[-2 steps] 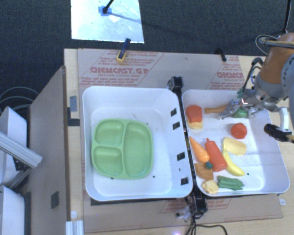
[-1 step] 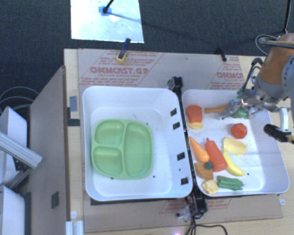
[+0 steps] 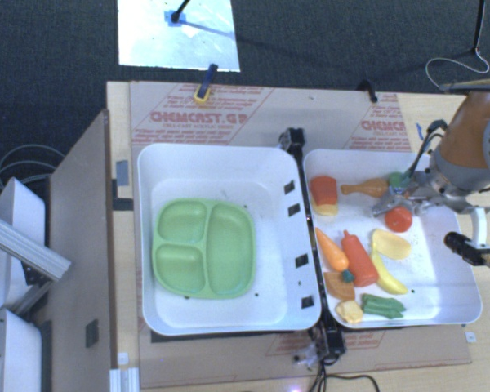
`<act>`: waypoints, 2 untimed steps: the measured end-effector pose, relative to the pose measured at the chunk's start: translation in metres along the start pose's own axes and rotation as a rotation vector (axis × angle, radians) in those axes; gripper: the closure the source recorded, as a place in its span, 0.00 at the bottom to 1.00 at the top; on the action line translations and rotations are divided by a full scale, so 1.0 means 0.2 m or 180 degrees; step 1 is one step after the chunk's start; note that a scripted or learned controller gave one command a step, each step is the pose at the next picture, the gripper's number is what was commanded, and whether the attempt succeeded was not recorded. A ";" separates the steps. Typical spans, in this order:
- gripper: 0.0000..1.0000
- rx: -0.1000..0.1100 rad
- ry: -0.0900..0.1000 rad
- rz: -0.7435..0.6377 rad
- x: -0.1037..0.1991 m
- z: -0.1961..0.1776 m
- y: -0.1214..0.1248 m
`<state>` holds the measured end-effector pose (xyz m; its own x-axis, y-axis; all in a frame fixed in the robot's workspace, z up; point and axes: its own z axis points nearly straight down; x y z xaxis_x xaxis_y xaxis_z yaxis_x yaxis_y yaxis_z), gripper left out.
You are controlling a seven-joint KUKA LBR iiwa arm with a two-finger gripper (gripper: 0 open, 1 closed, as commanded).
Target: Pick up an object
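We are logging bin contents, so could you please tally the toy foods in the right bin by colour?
Orange or brown: 4, candy corn piece, drumstick, carrot, brown piece
Red: 2, tomato, bottle
Yellow: 3, lemon slice, banana, yellow piece
Green: 1, pepper
Total: 10

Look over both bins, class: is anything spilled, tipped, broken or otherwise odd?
Nothing stands out. The green plate lies flat in the left bin. The toy foods, among them a carrot and a banana, lie loose inside the right bin, none over its rim.

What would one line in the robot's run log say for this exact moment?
phase: reaching | gripper: right bin, over red tomato | grasp: unconfirmed | left bin: green tray
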<state>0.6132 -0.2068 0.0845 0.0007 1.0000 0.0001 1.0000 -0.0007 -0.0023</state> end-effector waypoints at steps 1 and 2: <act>1.00 -0.0028 -0.0005 -0.0008 0.00 -0.06 0.02; 1.00 0.0016 0.0003 -0.0021 0.20 0.01 0.24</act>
<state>0.6619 -0.1669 0.0815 -0.0059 1.0000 0.0013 1.0000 0.0059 -0.0075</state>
